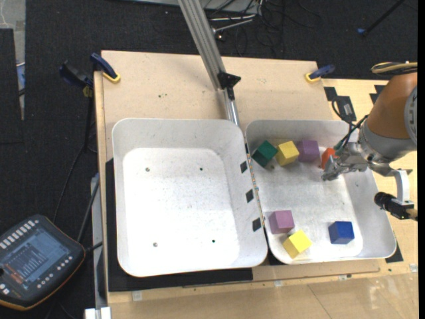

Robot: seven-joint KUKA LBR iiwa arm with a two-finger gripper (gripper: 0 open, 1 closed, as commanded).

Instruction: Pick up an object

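Note:
In the right bin [372,208], my gripper [330,169] is low over the upper right part of the floor. A small orange object [327,156] lies right against the gripper's tip; whether it is gripped is unclear. Along the bin's far side, a green cube [265,153], a yellow cube [287,152] and a purple cube [309,150] stand in a row just left of the gripper. Nearer the front lie a second purple cube [281,221], a second yellow cube [297,242] and a blue cube [341,232].
The left bin [126,178] adjoins the right one along a shared middle rim. A slanted metal pole [206,42] comes down to the bins' far junction. The arm's grey body [392,128] overhangs the right bin's right rim.

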